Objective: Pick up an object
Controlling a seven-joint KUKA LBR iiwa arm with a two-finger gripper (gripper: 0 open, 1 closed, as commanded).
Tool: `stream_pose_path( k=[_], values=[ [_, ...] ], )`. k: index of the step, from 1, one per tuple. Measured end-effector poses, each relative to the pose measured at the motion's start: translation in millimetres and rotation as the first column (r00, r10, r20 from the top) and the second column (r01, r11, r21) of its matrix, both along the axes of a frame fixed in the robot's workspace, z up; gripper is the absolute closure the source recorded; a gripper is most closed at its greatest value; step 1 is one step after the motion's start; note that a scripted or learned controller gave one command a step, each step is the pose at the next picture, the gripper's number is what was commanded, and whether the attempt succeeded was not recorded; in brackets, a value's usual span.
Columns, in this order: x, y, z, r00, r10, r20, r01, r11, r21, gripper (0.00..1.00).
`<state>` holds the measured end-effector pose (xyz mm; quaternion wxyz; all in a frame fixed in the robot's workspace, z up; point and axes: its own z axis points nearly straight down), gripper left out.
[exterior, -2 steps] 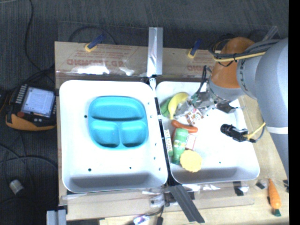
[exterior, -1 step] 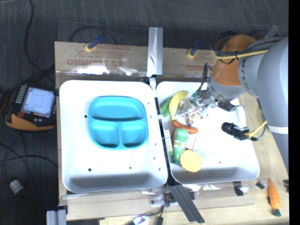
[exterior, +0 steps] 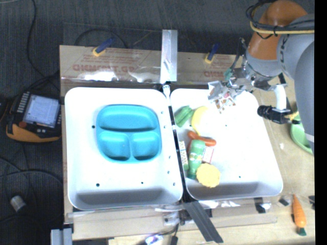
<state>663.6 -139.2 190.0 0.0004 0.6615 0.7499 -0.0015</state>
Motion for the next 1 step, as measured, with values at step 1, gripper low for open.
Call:
stream_pose_path(
  k=[1],
  values=[
    [5.1, 38.7, 89.0, 1.0, -0.016, 0.0, 0.016, 1.0, 0.0, 1.0]
  ],
)
